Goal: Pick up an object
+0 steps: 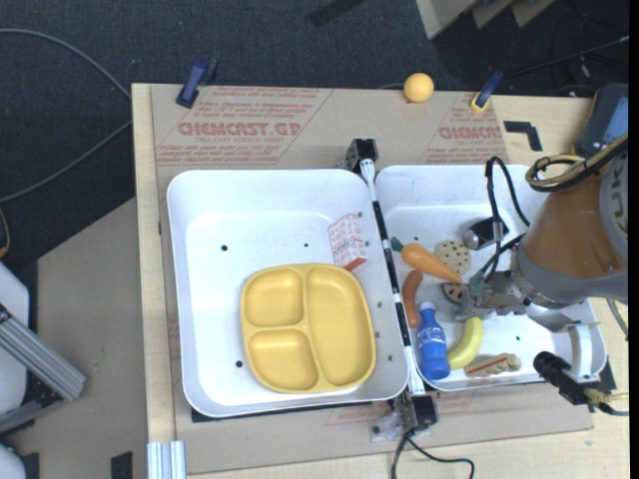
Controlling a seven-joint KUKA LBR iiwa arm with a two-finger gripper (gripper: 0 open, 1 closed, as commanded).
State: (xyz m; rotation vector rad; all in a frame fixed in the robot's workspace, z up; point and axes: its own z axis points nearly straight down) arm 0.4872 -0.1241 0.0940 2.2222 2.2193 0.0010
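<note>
The tool [471, 295] hangs low in the right bin [419, 190], among the toy food. The banana [466, 341] lies right at its 6 o'clock, its top end just under the tool tip, its long axis running from 12 toward 7 o'clock. The carrot [429, 262] lies at the tool's 10 o'clock, and the blue bottle [431, 342] stands at its 7 o'clock, just beside the banana. Whether the tool is parted or closed I cannot tell. The arm [574, 238] comes in from 3 o'clock, the wrist bent down over the bin's middle.
</note>
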